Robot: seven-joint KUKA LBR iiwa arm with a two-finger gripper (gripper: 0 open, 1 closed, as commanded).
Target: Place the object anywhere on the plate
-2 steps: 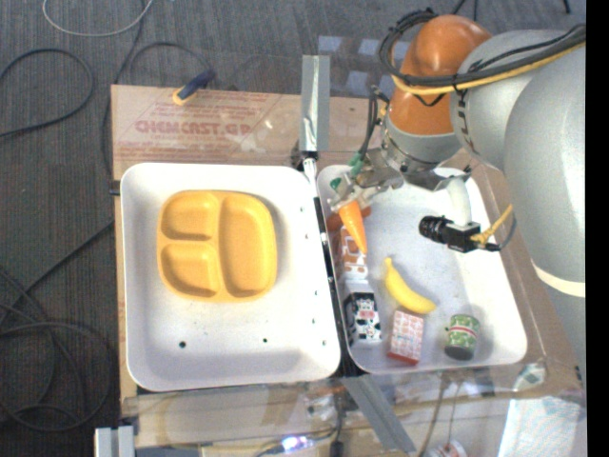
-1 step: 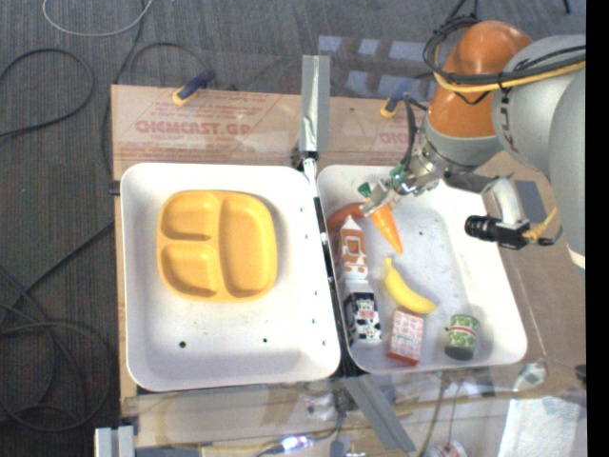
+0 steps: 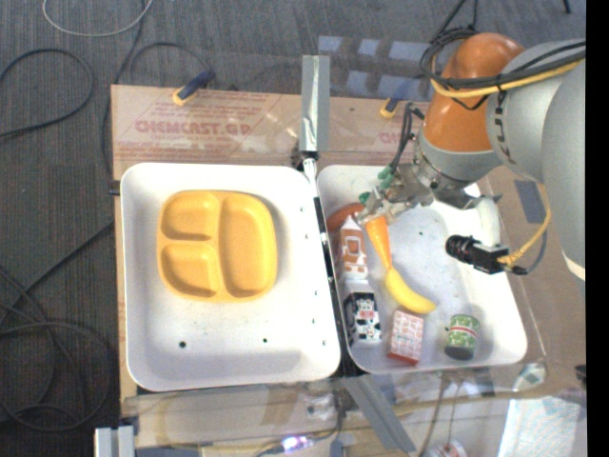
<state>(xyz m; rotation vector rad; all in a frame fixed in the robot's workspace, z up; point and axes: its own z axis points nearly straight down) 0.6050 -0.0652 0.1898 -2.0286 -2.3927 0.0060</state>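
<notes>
A yellow plate (image 3: 219,244) with three compartments lies in the left bin (image 3: 152,350), with nothing on it. My gripper (image 3: 379,201) hangs over the back left part of the right bin (image 3: 504,336). It is just above the top end of an orange carrot (image 3: 379,242) and beside a brown-red item (image 3: 343,214). A white bottle with an orange label (image 3: 354,251) lies left of the carrot. A yellow banana (image 3: 408,294) lies just below the carrot. Nothing shows as held.
Along the right bin's front stand a black-and-white carton (image 3: 362,319), a red-and-white box (image 3: 406,338) and a green can (image 3: 462,335). A black connector on a yellow cable (image 3: 473,251) hangs over the bin's right side. The arm's orange band (image 3: 466,93) rises behind the bin.
</notes>
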